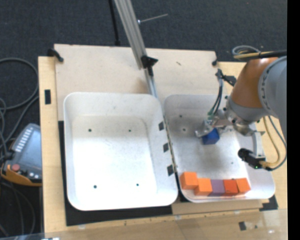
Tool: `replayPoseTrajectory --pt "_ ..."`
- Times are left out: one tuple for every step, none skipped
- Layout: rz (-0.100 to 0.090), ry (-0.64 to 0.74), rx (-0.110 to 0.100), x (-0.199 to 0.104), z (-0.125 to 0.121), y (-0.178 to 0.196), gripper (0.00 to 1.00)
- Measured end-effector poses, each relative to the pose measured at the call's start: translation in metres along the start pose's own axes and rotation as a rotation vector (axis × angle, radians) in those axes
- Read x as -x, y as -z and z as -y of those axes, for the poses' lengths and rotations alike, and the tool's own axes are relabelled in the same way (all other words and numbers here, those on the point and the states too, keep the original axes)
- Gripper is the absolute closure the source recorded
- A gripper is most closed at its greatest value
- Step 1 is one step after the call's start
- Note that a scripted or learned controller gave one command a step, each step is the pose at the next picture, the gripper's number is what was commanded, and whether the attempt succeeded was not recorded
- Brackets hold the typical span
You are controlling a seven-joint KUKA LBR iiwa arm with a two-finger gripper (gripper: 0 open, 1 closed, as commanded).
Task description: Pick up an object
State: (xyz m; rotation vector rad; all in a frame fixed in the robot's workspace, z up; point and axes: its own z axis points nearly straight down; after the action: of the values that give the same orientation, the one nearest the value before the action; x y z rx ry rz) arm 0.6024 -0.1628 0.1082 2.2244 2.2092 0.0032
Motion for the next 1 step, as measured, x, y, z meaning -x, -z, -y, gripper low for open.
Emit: replayPoseTrajectory --pt "-0.001 0.006 -0.003 0.032 -0.0295 -0.0117 1.0"
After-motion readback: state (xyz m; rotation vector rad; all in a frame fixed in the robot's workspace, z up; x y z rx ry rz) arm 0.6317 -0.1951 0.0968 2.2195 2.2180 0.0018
